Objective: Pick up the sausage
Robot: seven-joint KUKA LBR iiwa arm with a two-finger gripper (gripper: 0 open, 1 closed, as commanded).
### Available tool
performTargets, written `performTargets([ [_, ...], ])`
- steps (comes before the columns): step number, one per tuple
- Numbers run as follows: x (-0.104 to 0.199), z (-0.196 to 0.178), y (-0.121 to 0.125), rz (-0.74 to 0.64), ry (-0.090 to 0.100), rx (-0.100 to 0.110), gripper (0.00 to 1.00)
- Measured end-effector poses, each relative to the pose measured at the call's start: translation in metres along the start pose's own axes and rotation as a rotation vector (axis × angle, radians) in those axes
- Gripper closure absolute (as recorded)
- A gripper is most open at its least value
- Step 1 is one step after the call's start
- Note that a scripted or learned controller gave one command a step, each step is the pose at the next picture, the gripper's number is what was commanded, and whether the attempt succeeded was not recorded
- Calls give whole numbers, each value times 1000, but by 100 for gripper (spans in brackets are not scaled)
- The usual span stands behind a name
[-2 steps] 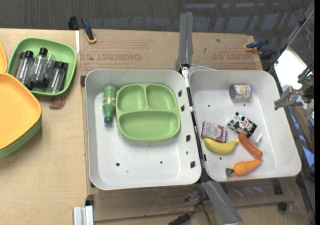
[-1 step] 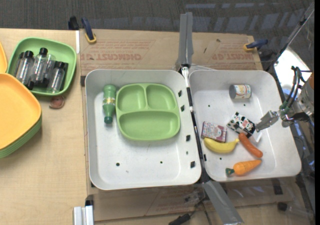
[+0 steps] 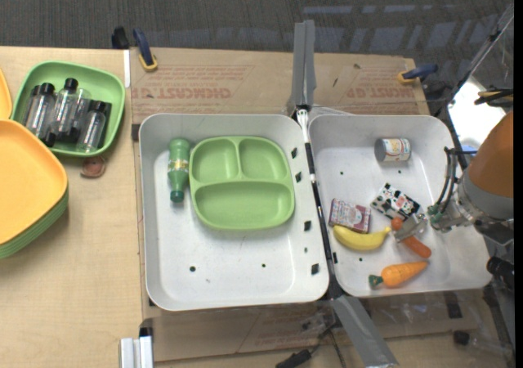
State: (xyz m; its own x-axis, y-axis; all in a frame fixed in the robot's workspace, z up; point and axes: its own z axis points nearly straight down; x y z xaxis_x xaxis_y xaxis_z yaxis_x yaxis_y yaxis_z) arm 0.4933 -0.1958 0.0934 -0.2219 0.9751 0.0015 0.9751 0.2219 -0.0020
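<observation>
Lying in the right bin (image 3: 359, 133), toward the frame's lower right, the sausage (image 3: 415, 245) is a short, glossy orange-red link, tilted, just above the carrot (image 3: 399, 274) and right of the banana (image 3: 361, 237). My hand (image 3: 418, 227) sits right at its upper end, beside the black-and-white packet (image 3: 397, 201); I cannot tell how wide it stands. A can (image 3: 393, 149) rests further up. The green tray (image 3: 242, 181) lies in the left bin (image 3: 163, 260).
</observation>
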Motion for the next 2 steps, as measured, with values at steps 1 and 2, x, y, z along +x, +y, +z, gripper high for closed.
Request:
performTargets([
  [1,-1,-8,0,4,0,1,100],
  [2,17,-86,48,126,-2,-1,100],
])
